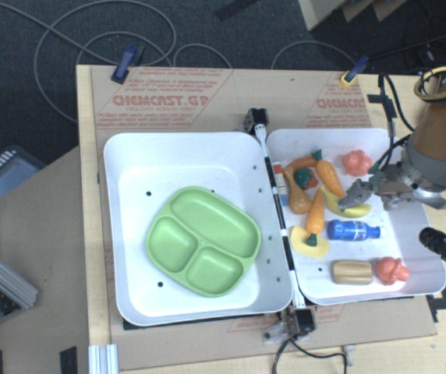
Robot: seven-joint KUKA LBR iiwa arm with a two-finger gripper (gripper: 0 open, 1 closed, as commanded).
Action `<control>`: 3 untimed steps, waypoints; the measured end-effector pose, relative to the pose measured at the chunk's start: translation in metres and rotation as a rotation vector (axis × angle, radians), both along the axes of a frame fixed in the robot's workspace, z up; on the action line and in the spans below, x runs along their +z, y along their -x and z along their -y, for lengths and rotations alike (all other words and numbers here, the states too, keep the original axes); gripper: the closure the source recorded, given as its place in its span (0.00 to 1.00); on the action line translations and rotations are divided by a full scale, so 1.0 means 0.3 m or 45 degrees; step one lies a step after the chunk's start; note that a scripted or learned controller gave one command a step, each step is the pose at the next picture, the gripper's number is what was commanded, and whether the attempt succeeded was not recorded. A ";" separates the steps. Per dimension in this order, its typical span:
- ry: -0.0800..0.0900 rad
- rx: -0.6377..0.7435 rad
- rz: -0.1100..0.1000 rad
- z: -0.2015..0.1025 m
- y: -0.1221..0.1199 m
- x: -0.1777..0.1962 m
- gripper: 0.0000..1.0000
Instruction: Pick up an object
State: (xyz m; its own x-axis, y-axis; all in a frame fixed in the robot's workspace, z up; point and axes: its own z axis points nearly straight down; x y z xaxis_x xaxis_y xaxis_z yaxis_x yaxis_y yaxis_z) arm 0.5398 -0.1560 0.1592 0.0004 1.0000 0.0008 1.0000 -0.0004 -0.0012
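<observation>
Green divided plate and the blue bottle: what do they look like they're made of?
Green divided plate: looks like moulded plastic, matte to satin; uniform colour, soft rounded compartment ridges, faint sheen. Blue bottle: probably plastic too, likely a toy, glossier, with a white cap; too small to tell more.

One fixed camera above the surface (207,92), looking down at a slant.

It sits far enough back to take in both white bins, the left bin (122,209) and the right bin (418,275), plus dark floor (36,22) beyond; the arm (441,139) enters from the right edge.
</observation>
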 end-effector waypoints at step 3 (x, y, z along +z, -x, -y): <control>0.001 -0.001 0.000 -0.161 0.054 -0.250 0.00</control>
